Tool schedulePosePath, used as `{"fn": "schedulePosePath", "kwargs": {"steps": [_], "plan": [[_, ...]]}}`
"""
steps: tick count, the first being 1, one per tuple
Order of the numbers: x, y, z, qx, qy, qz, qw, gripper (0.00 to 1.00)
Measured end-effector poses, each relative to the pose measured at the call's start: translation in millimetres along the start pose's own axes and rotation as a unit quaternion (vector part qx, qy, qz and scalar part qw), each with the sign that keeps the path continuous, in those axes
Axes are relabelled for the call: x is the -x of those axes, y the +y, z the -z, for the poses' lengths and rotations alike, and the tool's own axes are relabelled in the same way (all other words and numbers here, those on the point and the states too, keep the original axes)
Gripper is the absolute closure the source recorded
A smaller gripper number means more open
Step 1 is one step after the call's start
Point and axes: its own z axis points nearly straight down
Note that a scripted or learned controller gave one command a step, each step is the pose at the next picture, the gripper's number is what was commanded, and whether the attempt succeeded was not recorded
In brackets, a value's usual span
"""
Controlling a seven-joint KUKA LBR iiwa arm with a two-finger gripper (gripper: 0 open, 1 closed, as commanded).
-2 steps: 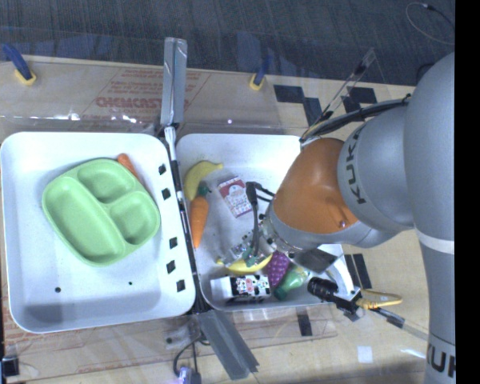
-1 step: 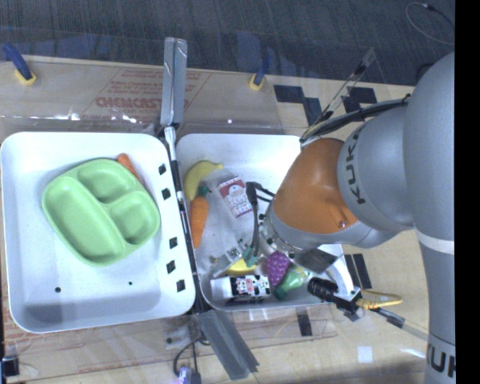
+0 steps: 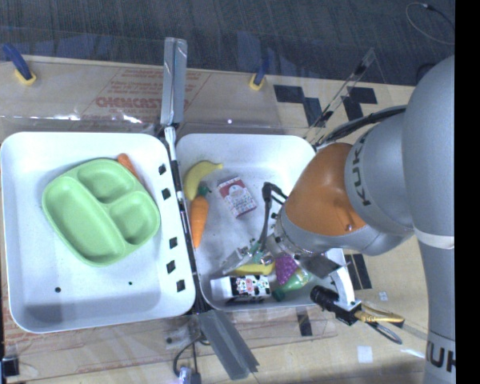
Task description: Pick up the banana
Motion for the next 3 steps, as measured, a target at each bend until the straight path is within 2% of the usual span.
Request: {"fn": "schedulePosePath", "kwargs": {"steps": [1, 2, 3], "plan": [[10.8, -3.6, 0.4, 0.001, -0.001, -0.084, 0.9964, 0.00], [10.6, -2.7, 9.8, 0.003, -0.003, -0.082, 0.9966, 1.00], [-78.6, 26.9, 99.7, -0.002, 0.002, -0.133, 0.9911, 1.00]]}}
